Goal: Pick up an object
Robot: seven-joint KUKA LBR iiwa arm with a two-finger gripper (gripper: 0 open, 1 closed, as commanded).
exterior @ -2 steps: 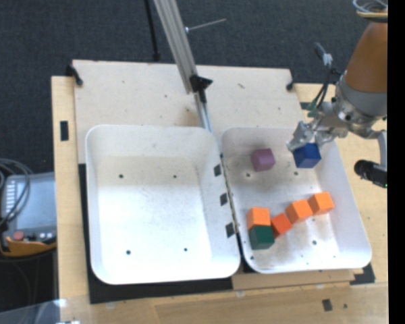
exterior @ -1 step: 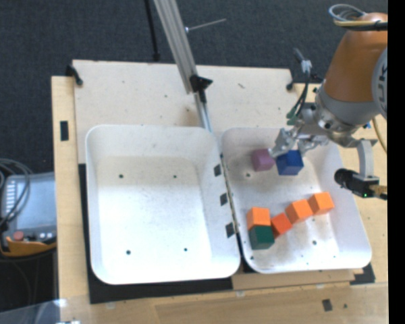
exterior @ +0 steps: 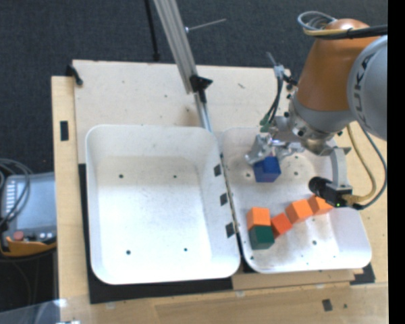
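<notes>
- A blue cube [exterior: 267, 169] sits in the right bin [exterior: 351, 245], toward its far left part, directly under the gripper [exterior: 264, 152].
- The gripper's fingers meet the cube's top; whether they clamp it is unclear.
- Nearer lie an orange cube [exterior: 259, 217] atop a green cube [exterior: 261, 237], and an orange block row [exterior: 298, 214].
- The left bin [exterior: 155, 201] lies beside.

Blue cube [exterior: 267, 169], tilted, in the right bin's upper left part, apart from other blocks.

Even bright overhead light, white bins [exterior: 155, 201] near glare, soft shadows, slight blur
</notes>
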